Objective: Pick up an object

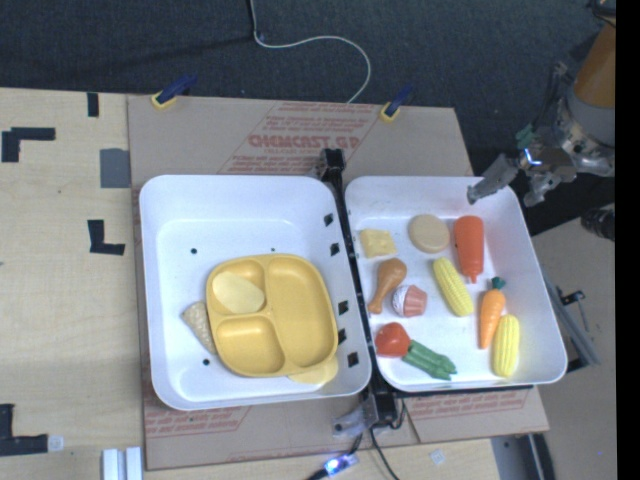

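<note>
The grey arm with its orange band reaches in at the upper right, and its two-finger gripper (508,180) hangs over the top right corner of the right shallow white bin (535,268). One grey finger (490,182) juts out to the left over the bin's rim; whether the jaws are spread or pressed together cannot be told, and nothing is seen between them.

The right bin holds toy food, all lying flat and apart from the gripper. Nearest it is a long orange-red sausage-shaped piece (469,245), lying lengthwise just below the finger. Beside that piece on the left sits a round beige cookie-like disc (429,232), and further left a pale yellow cheese wedge (377,243). Below are a brown chicken drumstick (387,281), a small pink-and-white striped piece (409,300), a yellow corn cob (452,286), an orange carrot with a green top (490,313), a second yellow corn cob (507,345), a red tomato-like piece (392,340) and a dark green vegetable (430,360) touching it.

The left white bin (165,268) holds a yellow plastic divided tray (290,308)
</note>
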Robot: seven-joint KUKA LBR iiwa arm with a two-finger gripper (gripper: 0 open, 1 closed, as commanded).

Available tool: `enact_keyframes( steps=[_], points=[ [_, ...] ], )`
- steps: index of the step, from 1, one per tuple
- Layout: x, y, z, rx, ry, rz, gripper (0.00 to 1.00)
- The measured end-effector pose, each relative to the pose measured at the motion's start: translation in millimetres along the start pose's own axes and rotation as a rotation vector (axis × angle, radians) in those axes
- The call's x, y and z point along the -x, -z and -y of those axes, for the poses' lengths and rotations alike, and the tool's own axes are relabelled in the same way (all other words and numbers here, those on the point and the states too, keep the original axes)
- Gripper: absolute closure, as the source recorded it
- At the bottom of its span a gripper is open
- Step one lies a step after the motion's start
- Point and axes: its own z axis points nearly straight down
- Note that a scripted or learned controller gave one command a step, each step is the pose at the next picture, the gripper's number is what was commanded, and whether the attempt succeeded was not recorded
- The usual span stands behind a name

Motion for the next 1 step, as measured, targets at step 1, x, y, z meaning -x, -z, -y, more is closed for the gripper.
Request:
enact_keyframes(
  steps=[1],
  points=[
    [-0.3, 8.3, -1.9, 0.013, 0.003, 0.003, 0.0]
  ],
)
